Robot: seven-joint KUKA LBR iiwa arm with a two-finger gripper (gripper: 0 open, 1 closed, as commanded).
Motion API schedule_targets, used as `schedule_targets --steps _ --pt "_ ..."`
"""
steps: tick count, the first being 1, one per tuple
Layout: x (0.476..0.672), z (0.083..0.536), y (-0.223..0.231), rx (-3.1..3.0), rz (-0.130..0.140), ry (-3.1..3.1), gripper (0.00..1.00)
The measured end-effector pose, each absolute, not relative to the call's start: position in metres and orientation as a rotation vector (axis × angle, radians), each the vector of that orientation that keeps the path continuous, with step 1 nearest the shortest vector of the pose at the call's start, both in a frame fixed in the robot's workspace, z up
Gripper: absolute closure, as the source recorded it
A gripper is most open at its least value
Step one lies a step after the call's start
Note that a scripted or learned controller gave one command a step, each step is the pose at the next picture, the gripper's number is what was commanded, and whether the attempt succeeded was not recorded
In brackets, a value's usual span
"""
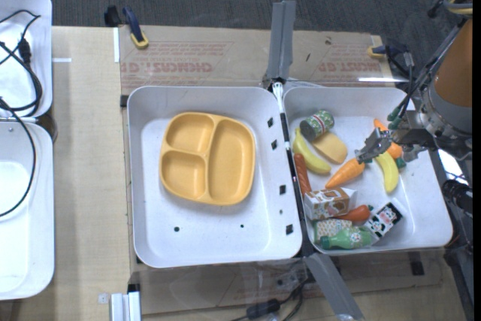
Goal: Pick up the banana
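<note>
Yellow banana [388,171], lying in right bin, beside carrot

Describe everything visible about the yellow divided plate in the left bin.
The plate is yellow-orange, looks like matte plastic, rounded-rectangular with a raised rim. It has three compartments: two smaller ones on its left, stacked top and bottom, and one large one on its right. It lies flat, slightly rotated, near the middle of the left bin. Nothing rests in it.
</note>
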State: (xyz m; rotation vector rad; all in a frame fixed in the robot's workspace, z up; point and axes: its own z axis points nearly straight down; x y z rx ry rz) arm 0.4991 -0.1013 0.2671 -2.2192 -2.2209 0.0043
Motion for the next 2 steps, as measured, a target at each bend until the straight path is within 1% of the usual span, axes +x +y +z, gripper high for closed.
schedule_targets --steps 1,2 --pt "0.489 0.184 -0.149 -2.301 0.004 -2.135 0.0" --pt "0.512 0.091 -0.191 -2.301 0.002 -2.137 0.0"
